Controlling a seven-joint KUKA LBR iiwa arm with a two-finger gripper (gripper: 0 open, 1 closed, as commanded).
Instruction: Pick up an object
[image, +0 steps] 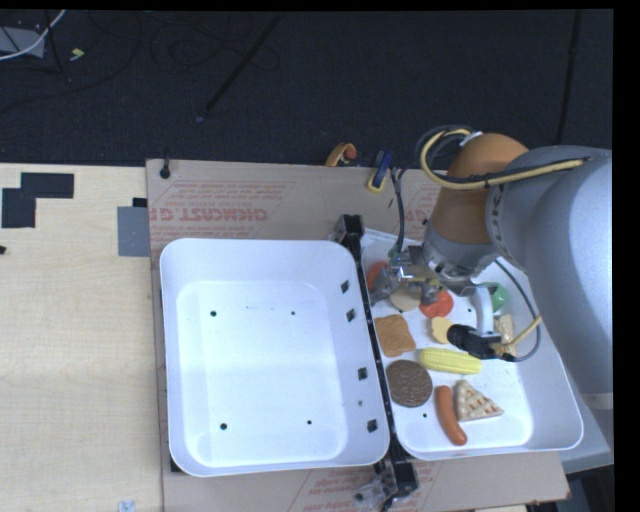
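Brown cardboard (250, 205) lies under two white bins. From above, the left bin (180, 300) sits at nine o'clock. The right bin (555, 420) holds toy food: a cookie (409, 383) at six o'clock, a hot dog (450, 414), a pizza slice (476, 402), corn (450, 361) and toast (395, 335). At twelve o'clock the gripper (415, 285) is low among the food. I cannot tell how it is set.

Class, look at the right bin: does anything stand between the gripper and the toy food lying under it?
Nothing visible does. The gripper hangs low over the right bin, right at the food pieces by its upper end, while the corn lies nearer the camera.
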